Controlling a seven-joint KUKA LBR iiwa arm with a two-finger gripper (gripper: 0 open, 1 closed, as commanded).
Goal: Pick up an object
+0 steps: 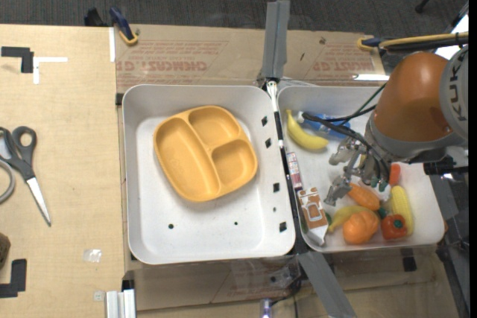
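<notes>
The right bin (426,238) holds toy food. A yellow banana (304,135) lies at its back left beside a blue item (322,122). An orange carrot (365,197), an orange fruit (360,228), a red pepper (396,226), a yellow corn cob (402,201) and a small yellow piece (340,217) crowd the front right. My gripper (339,173) hangs over the middle of this bin, just left of the carrot. It is open, with nothing between its fingers.
The left bin (141,234) holds a yellow divided plate (205,153). A brown-and-white packet (311,207) and a thin stick (291,169) lie along the right bin's left wall. Scissors (28,171) rest on the bench at far left.
</notes>
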